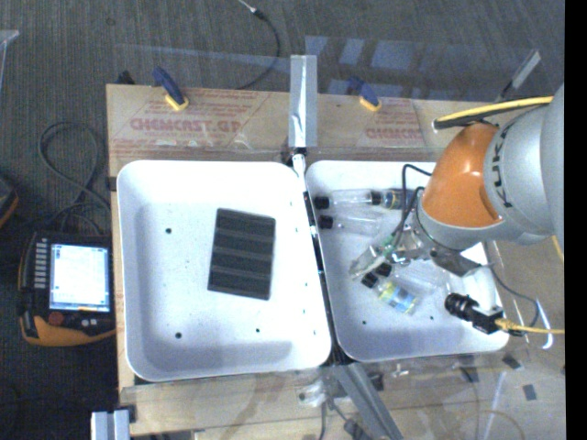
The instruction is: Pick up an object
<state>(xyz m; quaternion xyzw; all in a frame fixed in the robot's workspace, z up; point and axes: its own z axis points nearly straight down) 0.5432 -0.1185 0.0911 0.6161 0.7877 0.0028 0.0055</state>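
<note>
Lying in the right bin [362, 333], a little heap of small clear pieces [376, 269] with dark ends looks like what the robot is going for. The heap sits near the middle of that bin. Just beside it, lower down, lies a clear bit with blue and yellow on it [401, 298]. A long clear tube [359, 197] lies near the top wall, apart from the heap.

The gripper [399, 244] hangs low over the right side of the heap, under the orange band [463, 191] of the arm. The wrist hides much of it, so one cannot tell how far it is open or if it has hold of anything.

To do this step well, the robot should likely go for one piece, not the whole heap. The pieces are small and see-through, probably slippery, and they lie close together. A grab in the middle might push them apart or catch two at once. A piece at the edge of the heap looks like the safer pick. The gripper should come straight down, close across the thin side of that piece, and then go up slowly.

In the left bin [133, 273], well apart, a flat black pad with ridges [242, 253] lies alone. It looks wide and flat, so it is likely harder to grip.
</note>
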